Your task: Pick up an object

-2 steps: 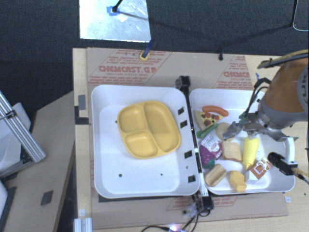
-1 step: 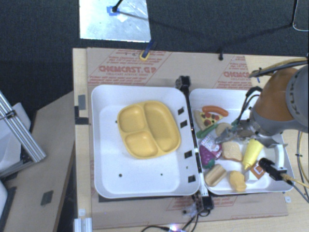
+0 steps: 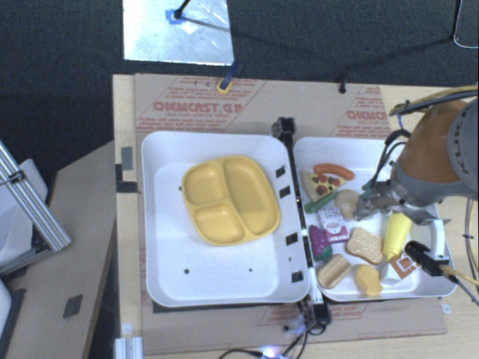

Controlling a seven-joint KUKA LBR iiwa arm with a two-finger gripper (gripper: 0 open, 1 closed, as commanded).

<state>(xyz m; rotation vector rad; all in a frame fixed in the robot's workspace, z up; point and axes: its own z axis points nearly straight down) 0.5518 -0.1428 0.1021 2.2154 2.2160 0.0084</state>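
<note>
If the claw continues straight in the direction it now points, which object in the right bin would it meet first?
Probably the round beige piece, which lies directly ahead of the claw, toward the divider between the bins. Depth is unclear from this slanted view, so the claw may pass above it and reach the green bean pod instead.

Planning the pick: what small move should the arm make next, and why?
Probably lower straight down a little: the gripper hovers in the right bin by the tan round piece, with nothing visibly between its fingers.
</note>
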